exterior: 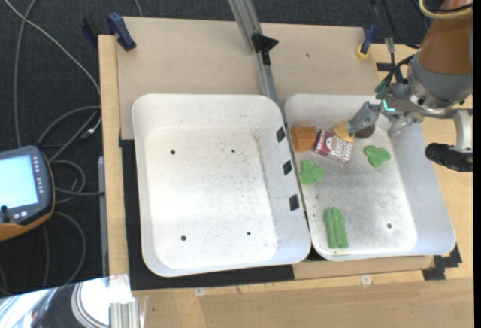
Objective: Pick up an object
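My gripper hangs over the far part of the right bin, open, its two grey fingers spread apart with nothing held between them. Just left of it lies a maroon-and-white packet with a yellow end, touching an orange-brown block by the bin's left wall. A small dark brown piece sits below the left finger. A green lump lies just under the gripper, another green lump sits further left, and a long green piece lies near the front.
The left bin stands beside the right one, with black clips along the shared wall. A slanted metal rail runs from the top down to the bins. Blue clamps hold the board's far corners.
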Controlling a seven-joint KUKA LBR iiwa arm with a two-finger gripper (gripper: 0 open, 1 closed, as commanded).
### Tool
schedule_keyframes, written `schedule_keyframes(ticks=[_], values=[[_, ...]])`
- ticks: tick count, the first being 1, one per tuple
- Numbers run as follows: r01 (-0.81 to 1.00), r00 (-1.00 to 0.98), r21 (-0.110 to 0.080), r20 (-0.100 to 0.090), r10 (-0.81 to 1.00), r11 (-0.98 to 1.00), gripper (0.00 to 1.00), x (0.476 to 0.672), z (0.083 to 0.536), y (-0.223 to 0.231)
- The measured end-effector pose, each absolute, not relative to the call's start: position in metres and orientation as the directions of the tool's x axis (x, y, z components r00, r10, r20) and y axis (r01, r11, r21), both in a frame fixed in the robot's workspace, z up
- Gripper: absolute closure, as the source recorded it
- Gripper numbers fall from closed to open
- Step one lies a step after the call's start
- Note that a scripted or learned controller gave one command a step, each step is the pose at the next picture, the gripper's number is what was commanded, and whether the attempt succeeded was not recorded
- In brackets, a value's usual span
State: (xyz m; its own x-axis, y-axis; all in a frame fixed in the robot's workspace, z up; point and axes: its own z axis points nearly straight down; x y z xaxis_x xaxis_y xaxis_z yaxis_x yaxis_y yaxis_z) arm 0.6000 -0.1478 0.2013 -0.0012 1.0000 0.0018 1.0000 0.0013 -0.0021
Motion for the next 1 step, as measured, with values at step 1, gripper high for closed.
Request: schedule_keyframes(ticks=[1], values=[[1.0,-0.002,-0.008,0.003,1.0,0.002,0.0,0.6039,0.1425,-0.1399]])
